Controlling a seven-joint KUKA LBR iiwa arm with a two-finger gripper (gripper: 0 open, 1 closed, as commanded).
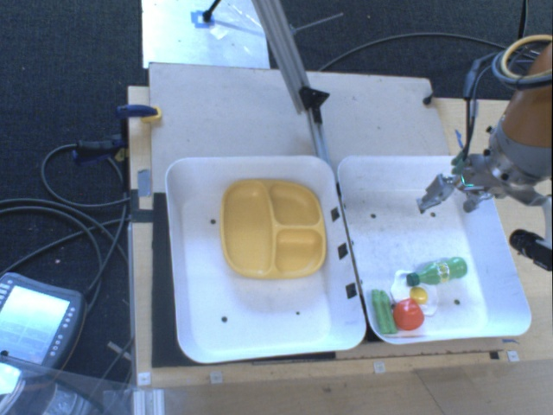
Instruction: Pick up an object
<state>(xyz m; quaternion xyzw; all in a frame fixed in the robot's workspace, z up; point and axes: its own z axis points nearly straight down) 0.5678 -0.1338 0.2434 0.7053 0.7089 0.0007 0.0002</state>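
Currently, the gripper (436, 194) hangs with fingers apart and nothing between them over the right bin (380, 232). Candidates sit clustered near its front: green bottle (439, 271), tomato (409, 316), cucumber (383, 310). Best approach: descend centred on 1 object, straddling its narrow axis.

Two white bins side by side on a bench, arm reaching in from the right.

In the left bin (194, 318), a yellow divided tray (273, 228) lying flat near the middle. In the right bin (492, 232), clustered at the near edge: a green bottle (439, 271) on its side, a red tomato (409, 316), a green cucumber (382, 310) just beside it, a small yellow piece (419, 295) between bottle and tomato. Above the right bin's far half, the gripper (435, 195), well apart from the cluster, nothing between its fingers. Cables (60, 214) and a handheld screen (34, 314) on the dark floor at left.
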